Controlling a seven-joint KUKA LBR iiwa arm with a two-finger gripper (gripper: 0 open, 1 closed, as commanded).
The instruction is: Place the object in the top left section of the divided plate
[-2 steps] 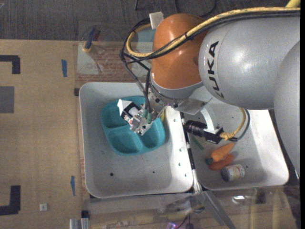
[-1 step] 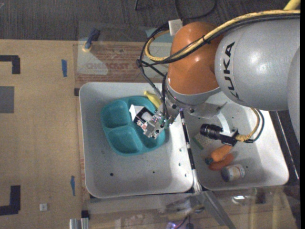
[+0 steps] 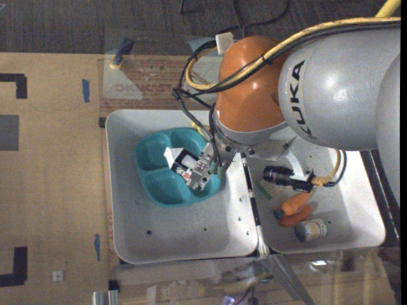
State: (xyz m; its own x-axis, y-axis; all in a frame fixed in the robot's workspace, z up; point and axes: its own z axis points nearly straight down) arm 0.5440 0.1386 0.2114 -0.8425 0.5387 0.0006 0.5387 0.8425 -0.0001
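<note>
my pincer [image 3: 198,171]: over teal plastic divided plate [image 3: 156,170], right side | grip: cannot tell | plate: left white bin [image 3: 127,221], upper middle

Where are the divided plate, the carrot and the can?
divided plate [image 3: 162,186]: camera view, bare lower-left section.
carrot [image 3: 297,203]: camera view, middle of its orange body.
can [image 3: 311,229]: camera view, its side.

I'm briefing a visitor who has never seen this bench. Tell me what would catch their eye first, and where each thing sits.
The big grey arm with its orange band takes up the upper right, reaching down over the left bin. Its gripper hangs over the teal divided plate in that bin, above the plate's right side. In the right bin lie an orange carrot and a small can.
</note>
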